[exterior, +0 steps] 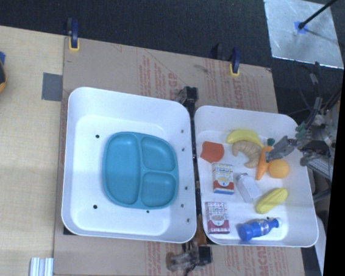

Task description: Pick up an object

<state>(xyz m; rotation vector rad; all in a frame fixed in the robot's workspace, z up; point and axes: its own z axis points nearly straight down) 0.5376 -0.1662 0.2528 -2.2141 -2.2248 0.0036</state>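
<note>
— Where are the jaws (280, 148) sitting?

— They are hanging over the right bin (296, 239), near its far right side. I cannot tell if they are gripping anything.

— What is lying close by?

— An orange ball (278, 169) and a carrot (262, 165) are lying right under them. A banana (244, 136) is resting just to the left.

— Anything else crowding in?

— A yellow lemon (272, 200), a blue bottle (257, 228), a red piece (213, 151) and two little cartons (222, 177) are sharing that bin. A blue tray (141, 169) is sitting in the left bin (76, 213).
</note>
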